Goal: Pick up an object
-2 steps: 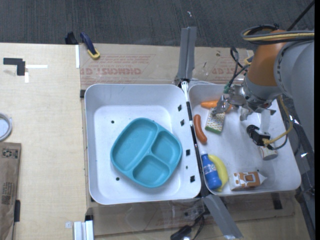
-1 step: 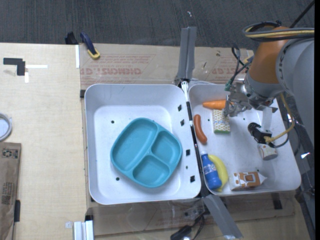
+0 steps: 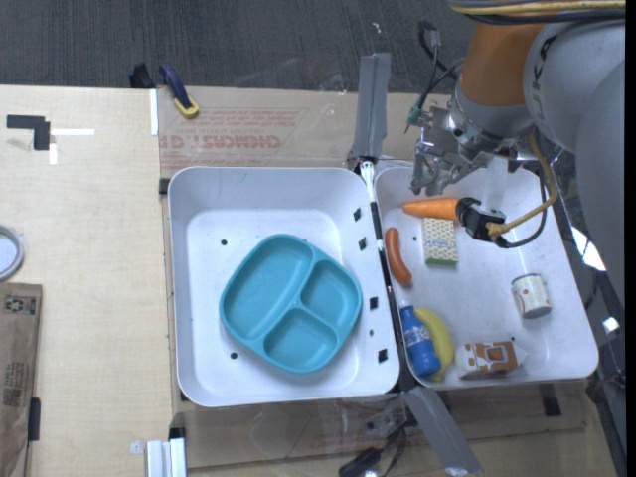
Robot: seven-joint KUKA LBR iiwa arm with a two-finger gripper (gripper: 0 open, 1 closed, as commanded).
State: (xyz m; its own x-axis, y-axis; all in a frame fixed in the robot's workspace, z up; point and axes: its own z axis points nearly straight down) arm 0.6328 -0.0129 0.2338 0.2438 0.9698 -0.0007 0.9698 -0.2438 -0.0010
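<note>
Camera view: light wooden surface [image 3: 79,227] on dark carpet [image 3: 199,18], two white bins carried side by side.

The left bin [image 3: 189,266] is occupied by a blue divided plate [image 3: 290,303]. The arm is extended from the right, with the gripper [image 3: 437,167] positioned over the right bin's [image 3: 556,366] far corner, just above a carrot [image 3: 432,208]. Whether the fingers are apart or together cannot be told. A sausage [image 3: 398,256], banana [image 3: 437,338] and bottle [image 3: 418,343] are located nearer the front.

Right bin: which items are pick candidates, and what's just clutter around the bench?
Pick candidates, right bin:
carrot, nearest the claw
hot dog
sponge block
blue bottle
banana
small white cup
brown-and-white toy

Lying about:
blue divided plate in the left bin
yellow-and-blue clamp
tape roll
</note>
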